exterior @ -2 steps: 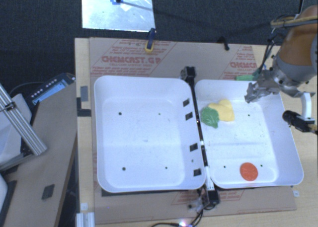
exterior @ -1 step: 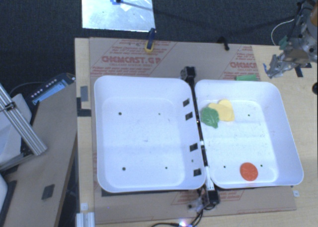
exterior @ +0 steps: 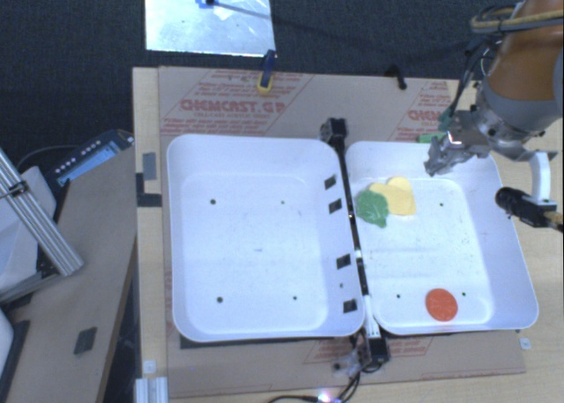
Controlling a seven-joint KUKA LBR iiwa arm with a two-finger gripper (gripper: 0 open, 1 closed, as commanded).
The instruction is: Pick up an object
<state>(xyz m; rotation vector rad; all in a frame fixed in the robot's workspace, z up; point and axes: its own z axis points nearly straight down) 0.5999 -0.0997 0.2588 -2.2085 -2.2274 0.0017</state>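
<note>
The arm is hanging its gripper (exterior: 441, 161) over the far edge of the right bin (exterior: 502, 242), likely lining up a reach. Whether it is spread or shut cannot be made out. Nothing is visibly gripped. A yellow piece (exterior: 398, 197) and green piece (exterior: 372, 208) are lying touching near the divider; an orange disc (exterior: 441, 304) is sitting well apart at the near side.

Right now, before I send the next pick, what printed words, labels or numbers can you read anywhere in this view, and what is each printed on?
"CHEMCAST GP", red print, upside down, on the brown paper-faced sheet under the two shallow white bins, at its far left.
Same red print at the sheet's far right: partly hidden, unreadable.
Red print along the sheet's near edge: too small to read.
</note>
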